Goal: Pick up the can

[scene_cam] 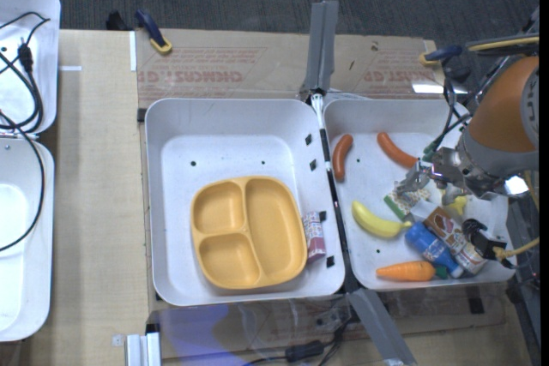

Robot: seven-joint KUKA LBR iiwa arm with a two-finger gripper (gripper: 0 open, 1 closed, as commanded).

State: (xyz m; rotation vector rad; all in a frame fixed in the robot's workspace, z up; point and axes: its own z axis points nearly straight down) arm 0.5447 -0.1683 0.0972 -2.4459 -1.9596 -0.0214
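a small cylindrical metal can with a brown and white label [449,233] lies on its side in the right-hand shallow white bin [364,266], just below the gripper. it will likely be light, stiff and slick, apt to roll; the best hold is across its round body at mid-length. the metal two-finger gripper [418,181] hangs low over a green and white crinkled packet [406,200]; i cannot tell how far it is open or whether it touches anything. farther left of the gripper, a divided yellow plastic plate [247,232] rests in the other bin.
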